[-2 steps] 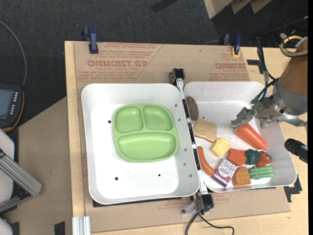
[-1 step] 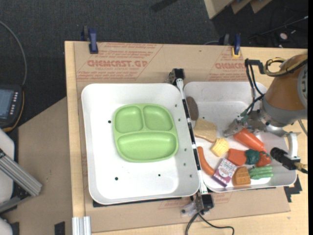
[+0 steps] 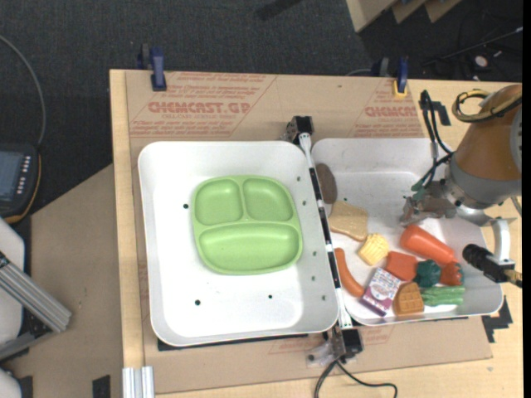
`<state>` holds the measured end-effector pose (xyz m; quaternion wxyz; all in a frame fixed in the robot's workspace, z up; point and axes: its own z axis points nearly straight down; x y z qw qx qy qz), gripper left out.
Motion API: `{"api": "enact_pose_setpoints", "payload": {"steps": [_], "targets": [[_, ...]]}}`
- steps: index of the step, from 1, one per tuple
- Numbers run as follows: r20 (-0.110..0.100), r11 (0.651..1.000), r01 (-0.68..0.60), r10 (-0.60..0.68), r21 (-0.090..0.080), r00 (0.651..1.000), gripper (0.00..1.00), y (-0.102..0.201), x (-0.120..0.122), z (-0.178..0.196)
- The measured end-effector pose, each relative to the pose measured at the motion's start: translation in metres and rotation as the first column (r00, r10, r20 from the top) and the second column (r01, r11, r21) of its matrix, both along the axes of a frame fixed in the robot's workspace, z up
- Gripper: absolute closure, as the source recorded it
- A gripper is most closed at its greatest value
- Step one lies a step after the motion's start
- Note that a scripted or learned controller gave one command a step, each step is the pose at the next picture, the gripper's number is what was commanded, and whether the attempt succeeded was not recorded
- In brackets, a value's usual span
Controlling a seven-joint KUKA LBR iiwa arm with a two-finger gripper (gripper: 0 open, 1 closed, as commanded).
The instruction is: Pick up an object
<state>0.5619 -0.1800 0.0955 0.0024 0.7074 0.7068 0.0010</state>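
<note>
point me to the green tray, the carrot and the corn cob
green tray (image 3: 246, 251), camera view, floor of its large front compartment
carrot (image 3: 428, 243), camera view, middle of the orange body
corn cob (image 3: 374, 248), camera view, centre of the yellow kernels

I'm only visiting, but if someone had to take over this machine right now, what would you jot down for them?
Gripper: low over the right bin, near its far right side; nothing visibly held.
Toy food piled at that bin's near end: carrot, corn, bread slice, hot dog, purple packet.
Left bin holds a green divided plate.
Done: nothing lifted.
Left: grasp one item and raise it.
</note>
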Motion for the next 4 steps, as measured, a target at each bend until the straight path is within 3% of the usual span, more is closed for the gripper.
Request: {"api": "enact_pose_setpoints", "payload": {"steps": [1,2,3,4], "targets": [[0.002,1.0,0.001,-0.001,-0.001,1.0,1.0,-0.005,-0.043,0.09],[0.001,1.0,-0.007,0.007,0.001,1.0,1.0,0.028,0.05,0.057],[0.0,1.0,-0.007,0.007,0.005,1.0,1.0,0.099,-0.014,0.146],[-0.006,1.0,-0.002,0.002,0.003,1.0,0.0,0.095,-0.014,0.14]]}}
